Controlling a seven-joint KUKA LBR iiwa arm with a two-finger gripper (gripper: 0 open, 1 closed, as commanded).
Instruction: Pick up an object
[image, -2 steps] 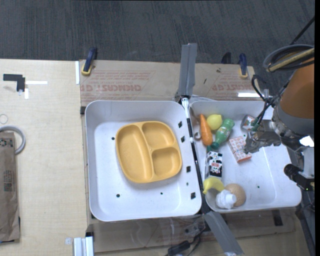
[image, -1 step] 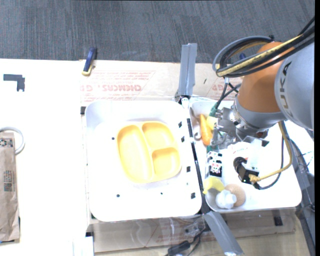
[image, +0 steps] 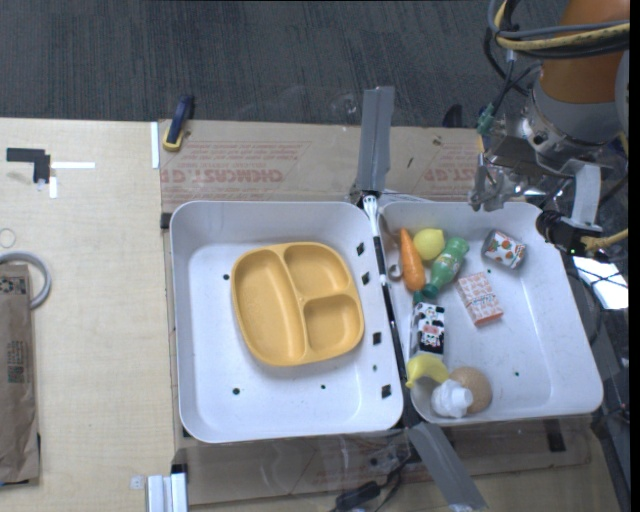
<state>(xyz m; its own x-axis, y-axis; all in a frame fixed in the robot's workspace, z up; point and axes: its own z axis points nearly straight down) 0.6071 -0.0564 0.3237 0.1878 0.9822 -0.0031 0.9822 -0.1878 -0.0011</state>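
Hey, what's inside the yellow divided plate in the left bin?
Nothing shows in the yellow divided plate: all three compartments look bare. It lies alone in the left bin. Whatever is under the plate is covered.

My arm (image: 585, 70) comes in at the upper right, and its orange band is above the far right corner of the right bin (image: 585, 385). Black and yellow cables loop over that band. Below it my grey wrist angles down and to the left, toward the bin's far rim. My gripper (image: 488, 195) hangs at that rim, near the middle of the bin's far edge, pointing down, with its thin fingers just over the white wall. Nothing sits between them.
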